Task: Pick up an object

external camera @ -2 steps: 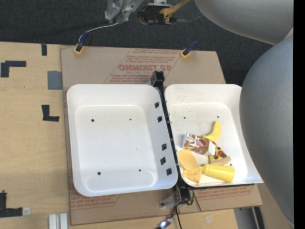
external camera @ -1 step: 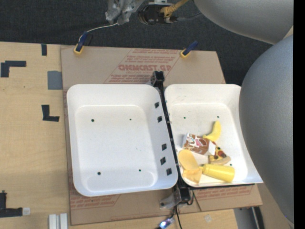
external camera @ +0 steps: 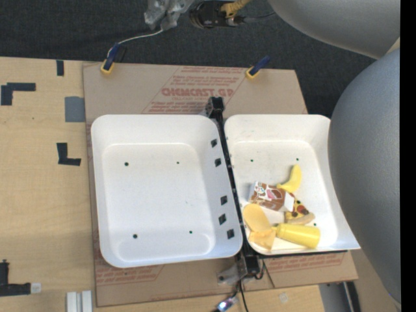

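Several small items lie bunched in the near part of the right bin (external camera: 312, 132). Among them are a yellow banana-shaped piece (external camera: 294, 178), a brown and white packet (external camera: 269, 195), a yellow cylinder (external camera: 299, 234) on its side and a pale yellow round piece (external camera: 255, 218). A small orange and red item (external camera: 299, 208) sits between the packet and the cylinder. My gripper (external camera: 166, 5) is high at the top of the view, beyond the far edge of the bench and well away from both bins. Nothing shows in it.
The left bin (external camera: 104, 174) stands beside the right one, with a black divider (external camera: 223, 174) between them. Both rest on a cardboard sheet (external camera: 195, 90) held by two clamps. The grey arm (external camera: 374, 109) fills the right side and overhangs the right bin's edge.
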{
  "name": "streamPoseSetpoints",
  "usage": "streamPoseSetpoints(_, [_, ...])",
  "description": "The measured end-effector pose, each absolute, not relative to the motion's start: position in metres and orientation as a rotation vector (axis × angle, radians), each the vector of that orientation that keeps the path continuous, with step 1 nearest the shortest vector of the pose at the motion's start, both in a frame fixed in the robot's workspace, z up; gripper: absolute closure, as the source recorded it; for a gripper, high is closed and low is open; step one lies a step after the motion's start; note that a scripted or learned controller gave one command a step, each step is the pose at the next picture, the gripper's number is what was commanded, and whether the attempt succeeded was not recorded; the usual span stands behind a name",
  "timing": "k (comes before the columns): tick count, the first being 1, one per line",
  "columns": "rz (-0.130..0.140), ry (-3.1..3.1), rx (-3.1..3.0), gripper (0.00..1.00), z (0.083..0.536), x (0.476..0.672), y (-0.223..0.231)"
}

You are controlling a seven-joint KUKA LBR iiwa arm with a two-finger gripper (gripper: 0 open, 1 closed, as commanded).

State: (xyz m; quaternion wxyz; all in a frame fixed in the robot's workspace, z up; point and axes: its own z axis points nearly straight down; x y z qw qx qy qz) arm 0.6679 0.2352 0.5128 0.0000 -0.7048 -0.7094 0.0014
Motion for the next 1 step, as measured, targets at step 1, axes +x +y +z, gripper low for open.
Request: streamPoseSetpoints(1, [0.007, -2.232, -2.211, 1.0, 0.5221, 0.6676, 0.2365])
